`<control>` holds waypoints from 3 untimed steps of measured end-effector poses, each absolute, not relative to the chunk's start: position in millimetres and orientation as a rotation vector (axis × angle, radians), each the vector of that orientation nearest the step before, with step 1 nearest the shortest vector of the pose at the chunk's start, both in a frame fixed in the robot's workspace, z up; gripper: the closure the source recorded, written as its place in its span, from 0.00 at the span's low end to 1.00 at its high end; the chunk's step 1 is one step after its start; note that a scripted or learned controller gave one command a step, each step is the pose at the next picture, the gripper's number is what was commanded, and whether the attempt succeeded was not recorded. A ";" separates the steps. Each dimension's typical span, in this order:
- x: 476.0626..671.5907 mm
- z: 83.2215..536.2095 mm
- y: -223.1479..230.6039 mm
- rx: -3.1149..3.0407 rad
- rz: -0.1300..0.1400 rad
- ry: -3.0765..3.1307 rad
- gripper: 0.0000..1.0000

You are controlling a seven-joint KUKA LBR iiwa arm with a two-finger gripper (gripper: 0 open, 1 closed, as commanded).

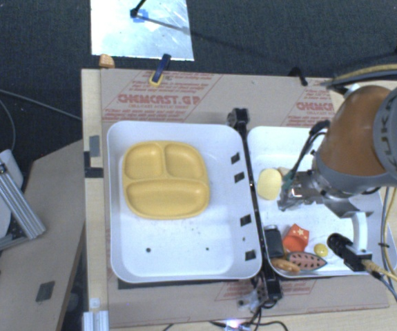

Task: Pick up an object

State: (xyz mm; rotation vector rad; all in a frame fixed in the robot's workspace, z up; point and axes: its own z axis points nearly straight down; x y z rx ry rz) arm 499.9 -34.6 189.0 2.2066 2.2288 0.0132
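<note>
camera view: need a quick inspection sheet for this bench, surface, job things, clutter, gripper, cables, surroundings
surface: bench under a printed brown sheet, bearing the left bin and right bin
job's things: in the right bin, egg-shaped piece, orange block, small yellow piece, brown spotted piece, black block near its left wall
clutter: yellow divided plate in the left bin; blue and yellow clip on the bench
grippers: gripper over the right bin, beside the egg-shaped piece; no held thing seen
cables: thin cables on the floor at left
surroundings: dark carpet, silver sheet, aluminium frame
</note>
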 end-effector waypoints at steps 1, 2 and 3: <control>495.3 184.0 7.6 2.212 0.003 2.231 1.00; 488.2 286.8 80.3 2.202 0.020 2.234 1.00; 496.2 338.8 177.0 2.205 0.015 2.234 1.00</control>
